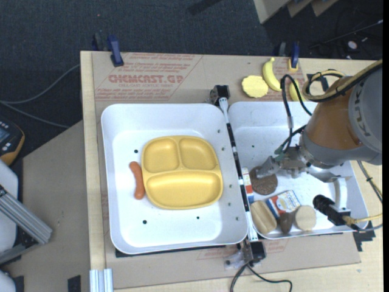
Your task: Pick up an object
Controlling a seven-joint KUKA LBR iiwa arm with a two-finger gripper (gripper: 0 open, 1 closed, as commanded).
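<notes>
Arm low in the right bin (285, 117), gripper (265, 174) just above a brown disc (265, 184).

Left of the disc, across the bin wall, a yellow tray (181, 171) sits with a sausage (137, 180) along its far side. The disc, near the right bin's left wall, looks like a light, stiff toy patty; its flat shape probably calls for a pinch across the rim. Just beyond it towards the front lie a bread piece (263, 216), a small carton (284, 202) and a tan ball (304, 218), crowded close. Whether the gripper is spread or closed I cannot tell; the wrist hides much of the bin behind it.
</notes>
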